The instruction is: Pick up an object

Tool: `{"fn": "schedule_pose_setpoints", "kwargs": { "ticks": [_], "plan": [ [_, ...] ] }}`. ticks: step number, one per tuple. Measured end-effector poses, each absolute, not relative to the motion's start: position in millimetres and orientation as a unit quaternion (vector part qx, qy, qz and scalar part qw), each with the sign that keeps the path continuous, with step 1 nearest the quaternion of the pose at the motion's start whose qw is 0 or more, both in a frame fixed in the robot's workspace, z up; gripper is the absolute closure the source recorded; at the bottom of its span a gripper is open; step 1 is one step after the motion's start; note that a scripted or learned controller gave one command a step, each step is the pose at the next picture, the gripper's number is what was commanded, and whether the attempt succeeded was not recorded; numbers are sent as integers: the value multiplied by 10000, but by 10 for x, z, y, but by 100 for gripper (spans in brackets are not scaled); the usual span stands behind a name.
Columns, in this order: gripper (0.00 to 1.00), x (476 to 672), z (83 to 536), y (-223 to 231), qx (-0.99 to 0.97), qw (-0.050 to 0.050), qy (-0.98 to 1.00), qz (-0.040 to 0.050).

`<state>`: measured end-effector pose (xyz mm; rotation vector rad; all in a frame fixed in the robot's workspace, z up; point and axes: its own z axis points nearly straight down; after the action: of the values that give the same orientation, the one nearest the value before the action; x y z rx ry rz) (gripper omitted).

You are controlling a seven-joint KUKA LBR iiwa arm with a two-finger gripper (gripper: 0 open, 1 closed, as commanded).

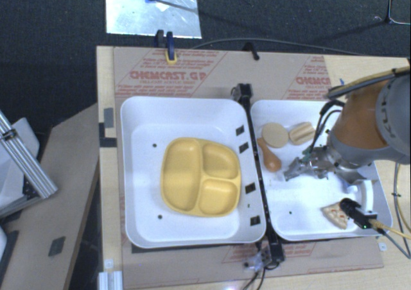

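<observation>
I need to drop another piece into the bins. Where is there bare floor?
Right bin: a bare patch along its near edge, between the divider and the pizza slice. Its far half is crowded with the round cookie, bread roll, hot dog and gripper. Left bin: only margins around the yellow plate.

One fixed overhead camera looks slantwise down on both bins [192, 112].

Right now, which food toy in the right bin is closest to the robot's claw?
The long orange-brown sausage, just left of the end effector. The round cookie, bun and pizza slice lie farther off.
</observation>
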<state>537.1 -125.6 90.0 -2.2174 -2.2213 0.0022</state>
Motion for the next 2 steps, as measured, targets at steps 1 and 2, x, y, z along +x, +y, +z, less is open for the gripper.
{"fn": "schedule_pose_setpoints", "kwargs": {
  "ticks": [1, 2],
  "plan": [
    [100, 5382, 1033, -1262, -7065, -7, -7077, -5],
    [100, 5419, 1502, -1182, -7054, -19, -7088, -13]
  ]
}}
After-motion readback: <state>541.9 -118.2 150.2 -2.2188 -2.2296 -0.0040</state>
